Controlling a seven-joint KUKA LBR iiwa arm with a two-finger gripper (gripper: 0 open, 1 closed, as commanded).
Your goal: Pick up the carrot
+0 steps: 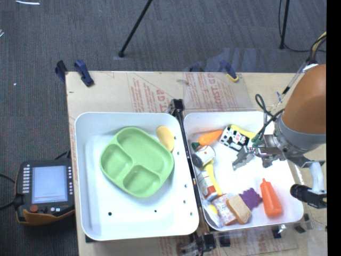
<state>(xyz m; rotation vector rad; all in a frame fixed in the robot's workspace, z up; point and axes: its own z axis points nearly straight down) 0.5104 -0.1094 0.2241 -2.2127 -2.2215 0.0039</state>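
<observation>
The carrot (209,137) is orange with a green top. It lies in the right bin (242,119) near the back left, beside a black-and-white box (234,137). My gripper (251,161) hangs over the middle of the right bin, to the right of the carrot and a little nearer the front. Its fingers (238,163) are spread open with nothing between them. They are not touching the carrot.
Also in the right bin are a can (204,156), a yellow-and-white bottle (208,181), a bread piece (235,208), a purple item (250,198) and an orange bottle (271,198). The left bin (106,217) holds a green divided plate (137,161) and a yellow fruit (165,137).
</observation>
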